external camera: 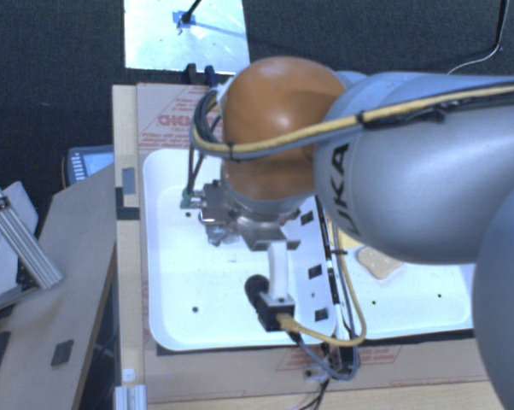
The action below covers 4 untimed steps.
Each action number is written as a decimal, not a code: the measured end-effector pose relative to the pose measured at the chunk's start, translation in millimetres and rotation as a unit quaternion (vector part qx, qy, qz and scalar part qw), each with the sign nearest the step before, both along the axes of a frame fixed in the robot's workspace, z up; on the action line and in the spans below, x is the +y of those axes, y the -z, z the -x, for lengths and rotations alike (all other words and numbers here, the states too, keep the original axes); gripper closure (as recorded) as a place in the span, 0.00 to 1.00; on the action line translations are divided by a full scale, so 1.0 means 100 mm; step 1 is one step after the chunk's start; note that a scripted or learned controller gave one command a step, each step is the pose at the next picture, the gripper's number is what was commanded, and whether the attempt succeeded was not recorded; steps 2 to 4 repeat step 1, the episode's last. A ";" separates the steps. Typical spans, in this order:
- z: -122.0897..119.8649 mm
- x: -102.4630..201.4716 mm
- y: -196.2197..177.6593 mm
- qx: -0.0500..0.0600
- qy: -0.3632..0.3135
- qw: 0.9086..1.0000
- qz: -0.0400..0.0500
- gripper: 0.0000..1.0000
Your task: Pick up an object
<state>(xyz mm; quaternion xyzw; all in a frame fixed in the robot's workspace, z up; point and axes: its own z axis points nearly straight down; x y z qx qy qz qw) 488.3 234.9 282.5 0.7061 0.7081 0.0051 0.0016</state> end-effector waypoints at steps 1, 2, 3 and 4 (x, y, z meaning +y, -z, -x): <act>-0.42 0.00 -0.55 0.001 0.001 1.000 0.001 1.00; -0.42 0.00 -0.55 0.001 0.001 1.000 0.001 1.00; -0.42 0.00 -0.55 0.001 0.001 1.000 0.001 1.00; -0.42 0.00 -0.55 0.001 0.001 1.000 0.001 1.00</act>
